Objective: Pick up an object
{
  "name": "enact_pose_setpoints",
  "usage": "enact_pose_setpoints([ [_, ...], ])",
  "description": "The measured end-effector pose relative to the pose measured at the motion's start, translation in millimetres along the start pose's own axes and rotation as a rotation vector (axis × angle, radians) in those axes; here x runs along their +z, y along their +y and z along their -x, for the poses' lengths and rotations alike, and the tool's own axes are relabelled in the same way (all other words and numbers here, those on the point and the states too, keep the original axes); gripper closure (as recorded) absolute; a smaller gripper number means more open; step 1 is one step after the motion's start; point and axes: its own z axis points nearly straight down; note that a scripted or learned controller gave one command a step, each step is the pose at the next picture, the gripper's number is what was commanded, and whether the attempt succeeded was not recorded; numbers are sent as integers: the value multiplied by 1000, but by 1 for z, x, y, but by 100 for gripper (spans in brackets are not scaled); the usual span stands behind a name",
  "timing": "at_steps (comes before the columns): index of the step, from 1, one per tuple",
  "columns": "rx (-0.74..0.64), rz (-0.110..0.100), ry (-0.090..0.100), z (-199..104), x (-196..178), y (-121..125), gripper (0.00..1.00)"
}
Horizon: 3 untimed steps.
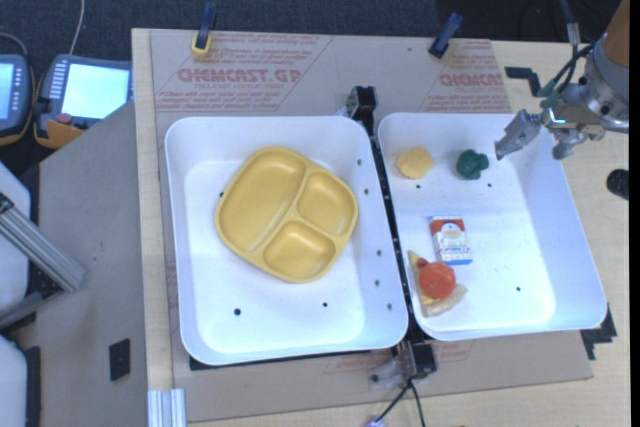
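1. A robotics lab or test cell: two white bins [200, 315] sit clamped on a board [300, 65] printed with a supplier's name.
2. A teach pendant [85, 90] with lit screen lies beside it, cables trailing.

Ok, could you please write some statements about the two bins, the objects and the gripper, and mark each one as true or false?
1. The yellow divided plate lies in the left bin. True.
2. The green object lies in the left bin. False: it is in the right bin, near its far edge.
3. The gripper holds the green object between its fingers. False: nothing is between the fingers, and the green object lies apart from them in the bin.
4. The small red and white packet lies in the right bin. True.
5. The yellow plate has one single compartment. False: it has three compartments.
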Motion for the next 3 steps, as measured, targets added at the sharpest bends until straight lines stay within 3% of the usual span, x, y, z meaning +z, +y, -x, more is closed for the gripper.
enact_pose_setpoints([
  [2,0,-6,2,-8,90,-7,0],
  [3,1,-8,2,-3,152,-7,0],
])
